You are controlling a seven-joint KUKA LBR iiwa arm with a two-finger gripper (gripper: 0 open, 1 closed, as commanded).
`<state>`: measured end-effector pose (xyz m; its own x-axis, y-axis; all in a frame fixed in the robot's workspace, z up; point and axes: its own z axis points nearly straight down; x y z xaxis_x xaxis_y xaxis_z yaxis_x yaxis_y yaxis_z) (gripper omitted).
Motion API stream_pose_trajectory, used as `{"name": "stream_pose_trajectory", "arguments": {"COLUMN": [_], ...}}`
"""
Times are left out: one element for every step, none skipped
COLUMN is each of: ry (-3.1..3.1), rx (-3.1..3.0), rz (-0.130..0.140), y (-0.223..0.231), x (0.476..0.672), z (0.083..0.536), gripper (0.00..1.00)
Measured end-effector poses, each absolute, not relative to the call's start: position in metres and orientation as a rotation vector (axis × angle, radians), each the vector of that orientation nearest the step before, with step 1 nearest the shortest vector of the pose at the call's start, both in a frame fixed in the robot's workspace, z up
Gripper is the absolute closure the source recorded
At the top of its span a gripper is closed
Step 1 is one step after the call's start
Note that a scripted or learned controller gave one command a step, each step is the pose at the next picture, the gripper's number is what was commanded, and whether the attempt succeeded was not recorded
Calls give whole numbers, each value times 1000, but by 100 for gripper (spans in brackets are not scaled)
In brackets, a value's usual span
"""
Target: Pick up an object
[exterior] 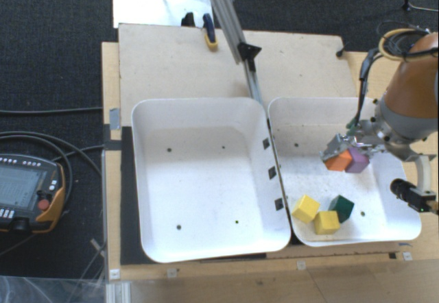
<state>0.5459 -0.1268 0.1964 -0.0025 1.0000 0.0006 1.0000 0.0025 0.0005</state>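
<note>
No readable text, label, brand or number made out anywhere. Screen of handheld control unit point(20, 188) at left edge lit, but content too small and blurred to be read. Small dark marks on bin divider point(271, 173) not legible as signs.

teach pendant point(27, 194) on floor, left | blue-yellow clamp point(209, 29) at bench's far edge

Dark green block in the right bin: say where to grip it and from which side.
Take the dark green block from above, across its left and right faces. It rests tilted against the yellow wooden cube at its front-left, so I would keep the claw's closing line clear of that contact.
</note>
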Motion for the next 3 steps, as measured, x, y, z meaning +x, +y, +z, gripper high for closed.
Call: {"name": "stream_pose_trajectory", "arguments": {"ry": [-2228,-2234,-2235], "rx": [-2216,-2207,-2206], "rz": [-4,-4,-4], "y": [-126,-68,3], "x": [547,562,595], "z": [207,211,189], "gripper": [100,100,100]}}
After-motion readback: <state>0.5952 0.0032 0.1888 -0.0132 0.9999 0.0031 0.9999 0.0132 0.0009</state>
